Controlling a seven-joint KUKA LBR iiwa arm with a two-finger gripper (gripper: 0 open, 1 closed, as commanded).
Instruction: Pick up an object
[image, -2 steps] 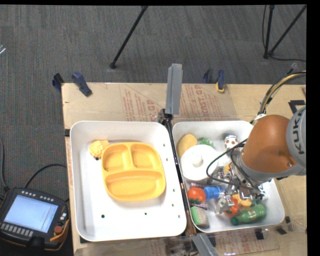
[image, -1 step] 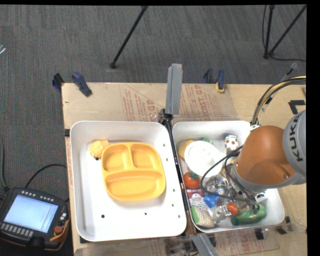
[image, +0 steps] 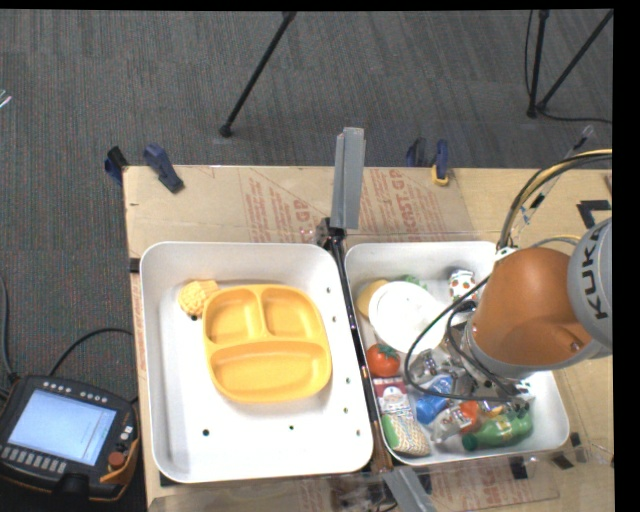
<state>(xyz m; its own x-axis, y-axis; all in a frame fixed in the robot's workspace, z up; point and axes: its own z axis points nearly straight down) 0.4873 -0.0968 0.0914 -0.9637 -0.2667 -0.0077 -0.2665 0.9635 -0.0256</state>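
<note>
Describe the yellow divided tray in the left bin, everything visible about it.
The yellow tray looks like smooth plastic, rounded-rectangular, with three compartments: two small ones at the far side, one long one nearer. It lies flat, slightly rotated, on the left bin's floor. A small yellow corn-like toy sits against its far-left corner. All three compartments look bare.

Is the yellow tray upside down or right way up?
Right way up: the tray shows three hollow compartments facing the camera, flat in the left bin.

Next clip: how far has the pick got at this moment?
Done: the arm is lowered into the right bin, with its claw down among the clutter near the green bottle and tomato. In hand: nothing visibly gripped. Left: secure an object and lift it. The yellow tray lies in the left bin.
</note>
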